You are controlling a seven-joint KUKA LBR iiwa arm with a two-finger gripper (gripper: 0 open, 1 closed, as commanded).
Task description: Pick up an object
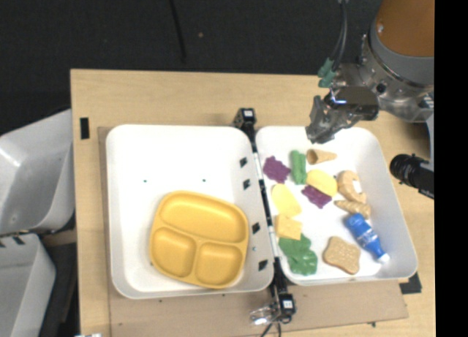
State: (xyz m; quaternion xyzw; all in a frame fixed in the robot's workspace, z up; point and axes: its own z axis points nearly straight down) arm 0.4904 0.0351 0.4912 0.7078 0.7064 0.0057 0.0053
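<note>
Lying nearest in the right bin (391,182) are the toast (342,254), a green piece (299,256) and the blue bottle (364,235). Beyond them sit yellow (286,201) and purple (276,169) pieces, then the cone (320,156) by the bin's far wall. Above that far edge hangs the claw (322,129), nothing visibly held; its spread cannot be told. Left of this bin, the other one holds a yellow tray (198,238).

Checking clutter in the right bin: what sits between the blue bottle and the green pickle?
In the camera view, the yellow piece and purple piece lie between the blue bottle and green pickle.
</note>
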